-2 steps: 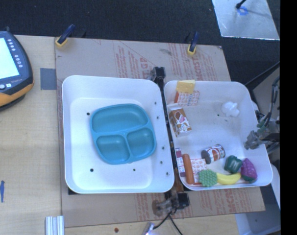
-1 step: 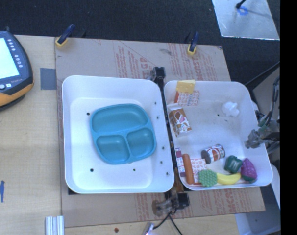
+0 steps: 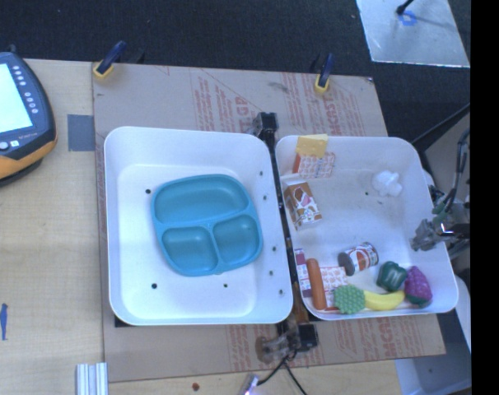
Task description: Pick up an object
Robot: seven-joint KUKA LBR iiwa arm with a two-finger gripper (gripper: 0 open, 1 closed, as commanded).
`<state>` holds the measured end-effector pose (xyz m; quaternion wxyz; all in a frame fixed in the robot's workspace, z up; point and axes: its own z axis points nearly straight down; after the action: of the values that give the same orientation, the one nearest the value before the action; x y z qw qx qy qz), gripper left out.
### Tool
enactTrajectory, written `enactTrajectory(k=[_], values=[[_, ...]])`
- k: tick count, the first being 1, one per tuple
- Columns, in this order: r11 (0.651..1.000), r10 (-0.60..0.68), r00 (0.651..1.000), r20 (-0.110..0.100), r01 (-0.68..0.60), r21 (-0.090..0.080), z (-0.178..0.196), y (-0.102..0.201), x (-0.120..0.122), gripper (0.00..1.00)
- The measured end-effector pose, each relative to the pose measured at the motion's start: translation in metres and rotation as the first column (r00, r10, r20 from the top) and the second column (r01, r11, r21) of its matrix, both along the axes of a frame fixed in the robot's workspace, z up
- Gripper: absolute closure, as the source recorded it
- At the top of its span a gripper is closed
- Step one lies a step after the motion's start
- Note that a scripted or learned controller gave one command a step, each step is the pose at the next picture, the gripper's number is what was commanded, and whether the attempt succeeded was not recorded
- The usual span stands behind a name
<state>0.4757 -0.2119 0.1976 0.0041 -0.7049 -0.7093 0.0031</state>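
Your gripper (image 3: 426, 235) sits at the right bin's (image 3: 361, 151) right rim; its aperture is too small and dark to read, so you cannot tell. The toys lie left and nearer: green pepper (image 3: 390, 276), purple grapes (image 3: 417, 285), banana (image 3: 383, 300), its length running left-right, and small can (image 3: 361, 258).

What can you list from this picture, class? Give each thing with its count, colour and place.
Bins: two, white, side by side on the bench.
Divided tray: one, blue, in the left bin.
Snack boxes: two, red and white, right bin by its left wall.
Can: one, lying in the right bin.
Toy foods: several, mixed colours, along the right bin's near edge.
Clamps: two, blue and yellow, far edge of the board.
Handheld pendant: one, grey and orange, far left.
Gripper: one, grey, at the right bin's right rim.
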Motion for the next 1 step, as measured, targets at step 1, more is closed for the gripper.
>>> enactTrajectory(k=[1], values=[[1.0, 0.0, 1.0, 0.001, 0.0, 0.0, 0.0004, 0.0, 0.0001, 1.0]])
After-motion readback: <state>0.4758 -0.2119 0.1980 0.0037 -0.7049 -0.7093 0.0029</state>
